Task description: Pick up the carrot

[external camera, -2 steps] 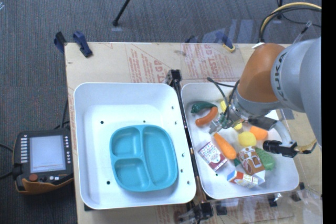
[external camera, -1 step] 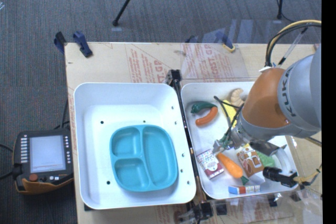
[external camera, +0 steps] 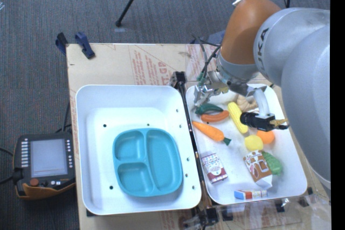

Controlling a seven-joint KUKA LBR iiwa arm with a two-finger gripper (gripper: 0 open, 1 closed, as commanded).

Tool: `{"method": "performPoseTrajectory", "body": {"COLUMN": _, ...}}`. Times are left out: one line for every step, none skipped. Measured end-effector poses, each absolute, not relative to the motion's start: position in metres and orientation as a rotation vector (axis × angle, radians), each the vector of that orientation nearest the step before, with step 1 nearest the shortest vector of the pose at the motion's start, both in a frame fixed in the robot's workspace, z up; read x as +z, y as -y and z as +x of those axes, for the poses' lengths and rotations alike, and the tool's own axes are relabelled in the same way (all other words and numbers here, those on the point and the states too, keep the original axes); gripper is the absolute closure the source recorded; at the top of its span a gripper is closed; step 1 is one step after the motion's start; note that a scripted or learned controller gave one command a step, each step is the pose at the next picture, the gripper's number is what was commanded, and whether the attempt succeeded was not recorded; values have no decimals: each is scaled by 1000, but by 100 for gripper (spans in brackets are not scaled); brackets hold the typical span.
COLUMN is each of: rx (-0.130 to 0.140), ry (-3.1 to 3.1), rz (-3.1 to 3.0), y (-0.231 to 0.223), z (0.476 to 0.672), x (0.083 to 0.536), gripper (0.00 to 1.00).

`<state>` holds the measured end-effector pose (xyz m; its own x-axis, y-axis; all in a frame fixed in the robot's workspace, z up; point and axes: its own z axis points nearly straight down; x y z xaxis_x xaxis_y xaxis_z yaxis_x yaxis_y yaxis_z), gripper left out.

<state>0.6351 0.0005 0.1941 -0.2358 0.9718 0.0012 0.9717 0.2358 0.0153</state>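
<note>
We find the carrot (external camera: 211, 131) lying flat in the right bin (external camera: 294, 169), close to that bin's left wall and about midway along it, its thick orange end toward the wall and its small green tip pointing to the bin's middle. Risk comes first: we judge that a descent here could clip the wall, or close on the wrong thing, because a dark green and orange piece (external camera: 213, 113) lies just beside the carrot toward the far edge and a yellow corn cob (external camera: 237, 117) sits near its tip. The carrot tapers and looks smooth, so we expect it could roll or squirt out of a pinch set too near the thin end. It is plain orange, short, undamaged as far as we can see. The gripper (external camera: 202, 91) hangs over the far left corner of the right bin, apart from the carrot; we cannot tell its state. The left bin (external camera: 91, 132) carries a blue divided plate (external camera: 147, 162)
</note>
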Motion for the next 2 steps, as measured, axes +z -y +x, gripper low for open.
{"method": "performPoseTrajectory", "body": {"rx": -3, "ry": -2698, "rz": 1611, "y": 103, "z": 627, "x": 181, "gripper": 100}}
{"method": "performPoseTrajectory", "body": {"rx": -1, "ry": -2700, "rz": 1608, "y": 101, "z": 627, "x": 181, "gripper": 0}}
